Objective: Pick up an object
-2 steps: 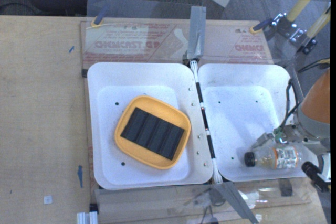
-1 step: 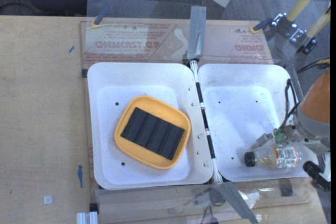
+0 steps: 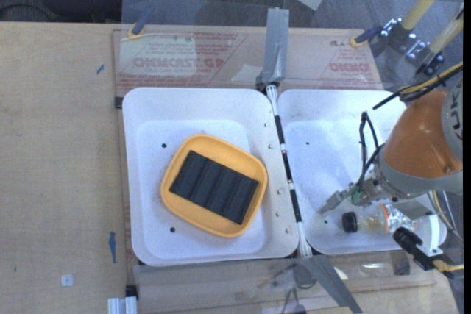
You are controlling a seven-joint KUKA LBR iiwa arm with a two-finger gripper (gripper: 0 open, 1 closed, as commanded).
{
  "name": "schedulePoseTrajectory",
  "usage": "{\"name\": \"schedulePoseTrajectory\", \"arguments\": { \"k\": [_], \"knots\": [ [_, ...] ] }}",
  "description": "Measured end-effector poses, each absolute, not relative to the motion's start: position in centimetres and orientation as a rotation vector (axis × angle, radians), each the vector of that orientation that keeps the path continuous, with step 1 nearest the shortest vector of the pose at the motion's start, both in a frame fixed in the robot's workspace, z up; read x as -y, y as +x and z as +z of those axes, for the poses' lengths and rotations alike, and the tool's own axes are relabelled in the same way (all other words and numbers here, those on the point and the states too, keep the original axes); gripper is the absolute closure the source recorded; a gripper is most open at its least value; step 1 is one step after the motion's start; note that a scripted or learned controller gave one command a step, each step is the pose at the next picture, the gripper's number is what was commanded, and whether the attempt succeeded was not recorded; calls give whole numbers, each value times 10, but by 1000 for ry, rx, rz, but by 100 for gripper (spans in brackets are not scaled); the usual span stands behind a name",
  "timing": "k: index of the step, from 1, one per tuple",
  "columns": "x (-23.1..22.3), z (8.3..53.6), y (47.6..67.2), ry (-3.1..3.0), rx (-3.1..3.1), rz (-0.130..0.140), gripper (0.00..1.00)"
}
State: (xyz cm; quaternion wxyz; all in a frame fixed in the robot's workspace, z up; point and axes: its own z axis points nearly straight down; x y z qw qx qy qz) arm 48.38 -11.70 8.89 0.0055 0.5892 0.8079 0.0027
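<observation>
Fig. legend, L to R: bare wooden tabletop [image 3: 59,158]; L white bin [image 3: 147,114] holding the only obvious pick target, a yellow rounded-square tray w/ dark ribbed insert [image 3: 213,184], lying flat, slightly rotated, near bin centre. Divider w/ black-white strip [image 3: 283,158] separates bins. R white bin [image 3: 316,136] bare at upper L; arm w/ orange band [image 3: 423,140] hangs over its lower R corner. Pincer [image 3: 360,213] low near bin floor amid small hardware; released or clenched: cannot tell, nothing visibly grasped. Judgement: to do the pick well, cross the divider to the tray, align w/ one raised yellow rim, descend vertically; flat centre offers no purchase.
</observation>
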Motion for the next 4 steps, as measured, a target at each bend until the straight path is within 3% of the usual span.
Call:
{"name": "schedulePoseTrajectory", "arguments": {
  "k": [1, 2, 3, 4],
  "knots": [
    [169, 158, 480, 2075, -2359, -2, 0],
    [197, 88, 482, 1965, -2445, 6, 0],
    [117, 89, 484, 1888, -2499, 9, 0],
    [182, 145, 480, 1913, -2493, -2, 0]
  ]
}}
